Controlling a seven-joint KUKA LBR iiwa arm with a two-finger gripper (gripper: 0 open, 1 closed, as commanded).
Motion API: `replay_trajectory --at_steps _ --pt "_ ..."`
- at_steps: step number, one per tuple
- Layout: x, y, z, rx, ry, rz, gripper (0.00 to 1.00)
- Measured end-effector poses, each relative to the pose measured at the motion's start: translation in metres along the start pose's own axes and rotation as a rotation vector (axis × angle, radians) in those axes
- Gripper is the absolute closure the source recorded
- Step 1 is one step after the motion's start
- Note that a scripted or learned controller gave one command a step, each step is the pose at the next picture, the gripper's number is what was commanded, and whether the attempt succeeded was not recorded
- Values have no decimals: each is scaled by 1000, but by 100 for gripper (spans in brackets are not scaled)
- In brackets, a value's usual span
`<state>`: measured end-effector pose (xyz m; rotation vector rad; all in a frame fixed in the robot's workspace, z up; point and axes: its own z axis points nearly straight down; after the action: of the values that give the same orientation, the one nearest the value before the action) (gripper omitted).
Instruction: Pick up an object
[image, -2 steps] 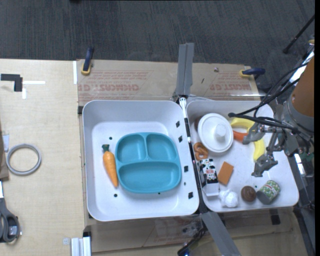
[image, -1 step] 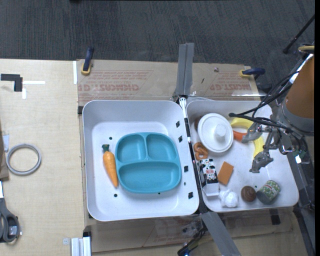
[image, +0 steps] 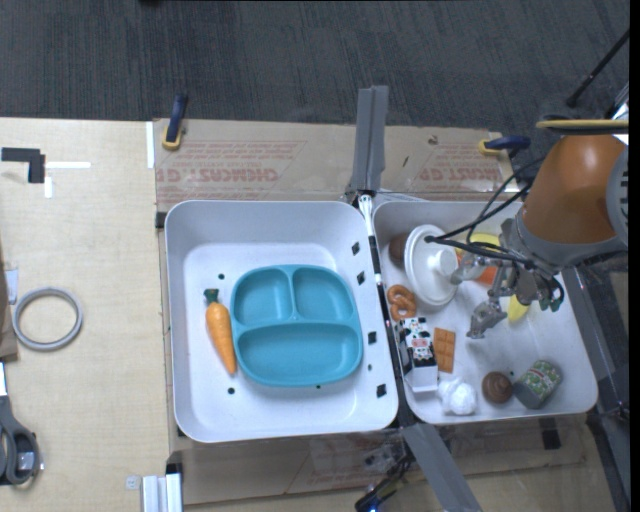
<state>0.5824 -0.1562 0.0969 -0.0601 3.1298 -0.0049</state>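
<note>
My gripper hangs over the middle of the right bin, below the arm's orange band. Nothing shows in its grip. Just left of it lies an orange cracker, and a white cup lies on its side up and to the left. A yellow item sits right beside the gripper, partly hidden by the wrist. Along the bin's front edge are a white ball, a brown round piece and a green can. A pretzel and a cow-print carton lie by the left wall.
The left bin holds a blue divided plate with a carrot beside it. On the bench to the left lies a grey ring. A grey divider bar stands between the bins at the back.
</note>
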Motion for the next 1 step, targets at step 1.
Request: replay_trajectory --at_steps 1 --pt "-3 1 -12 3 -10 -4 100"
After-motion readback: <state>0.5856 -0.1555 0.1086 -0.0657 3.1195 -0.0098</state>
